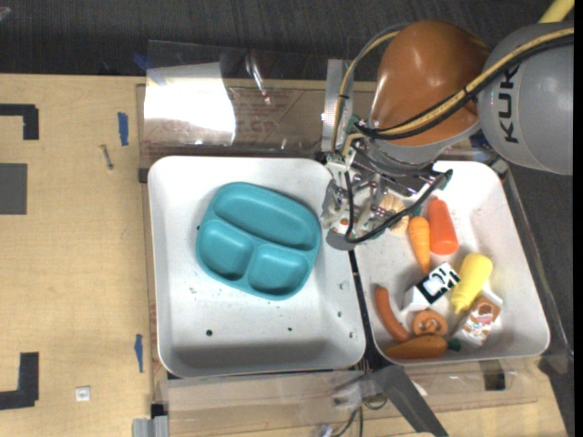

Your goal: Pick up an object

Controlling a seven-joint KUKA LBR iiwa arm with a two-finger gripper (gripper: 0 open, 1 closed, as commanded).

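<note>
While the arm leans in from the right, the hand (351, 215) sits low over the wall shared by the two bins, at the upper left corner of the right bin (521, 244). Cables and linkage clutter it; can't tell the grip state, and nothing visibly sits in it.

Nearest candidates lie just to the hand's right and slightly below: an orange carrot (419, 240) and a red-orange piece (443, 228) beside it, both with long axes running roughly top to bottom in the view. Some small pale bits (393, 209) lie between hand and carrot, too blurred to name.

Further down the same bin: a yellow bottle-shaped toy (467, 280), a black-and-white block (437, 282), a red sausage (390, 312) lying diagonal, a round orange piece (426, 322) and a small printed packet (481, 319).

Left bin (182, 317) holds a teal divided tray (259, 239), to the hand's left, near but apart.

Judgement: pick not yet made; the carrot looks the shortest reach, a small shift right and down, fingers closing across its narrow width.
</note>
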